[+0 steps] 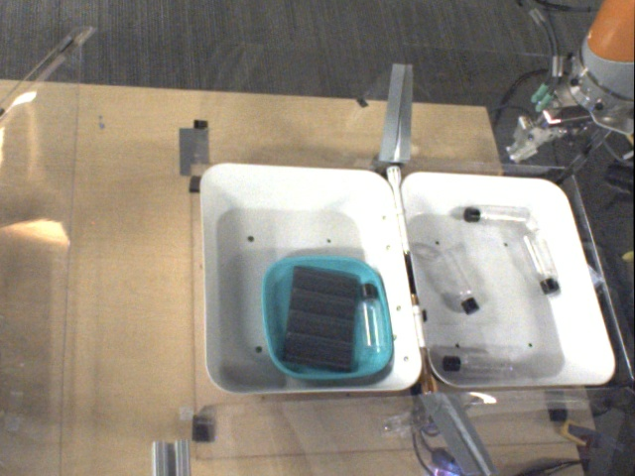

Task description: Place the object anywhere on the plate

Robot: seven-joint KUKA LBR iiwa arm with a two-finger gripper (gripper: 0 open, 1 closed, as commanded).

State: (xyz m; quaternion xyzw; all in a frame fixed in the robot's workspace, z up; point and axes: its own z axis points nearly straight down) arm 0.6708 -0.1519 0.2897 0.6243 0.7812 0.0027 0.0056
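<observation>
A teal plate [278, 340] lies in the front right part of the left bin [233, 266]. On it rests a dark ribbed block [322, 317]. Beside the block, along the plate's right side, lies a clear tube with a black cap [372, 320]. Several more clear black-capped tubes lie in the right bin [585, 335], among them one at the back [496, 213], one near the right wall [541, 258] and one at the front [481, 363]. My gripper [533, 135] hangs outside the bins, beyond the right bin's back right corner, with nothing seen in it.
A grey metal post [397, 117] stands behind the seam between the two bins. Cables [541, 13] trail over the dark floor at the upper right. Wooden bench surface [99, 266] stretches to the left of the bins.
</observation>
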